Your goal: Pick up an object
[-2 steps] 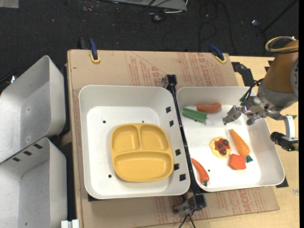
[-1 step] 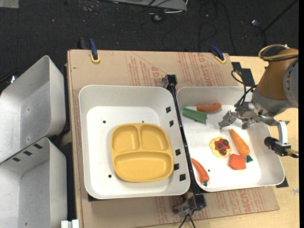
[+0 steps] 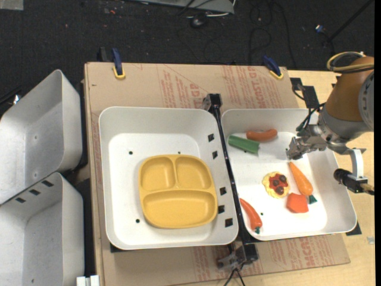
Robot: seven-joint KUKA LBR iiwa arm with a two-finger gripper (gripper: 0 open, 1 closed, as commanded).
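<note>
Hovering low in the right bin (image 3: 333, 222), the gripper (image 3: 296, 149) seems to be approaching a pick, its jaws' state impossible to tell, with the carrot (image 3: 300, 179) just beside it, so the next move calls for descending squarely onto it.

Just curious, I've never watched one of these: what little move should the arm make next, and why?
Probably a short drop toward the long orange toy carrot. The gripper hangs at the carrot's upper end in the right white bin, with nothing seen between its fingers.
</note>
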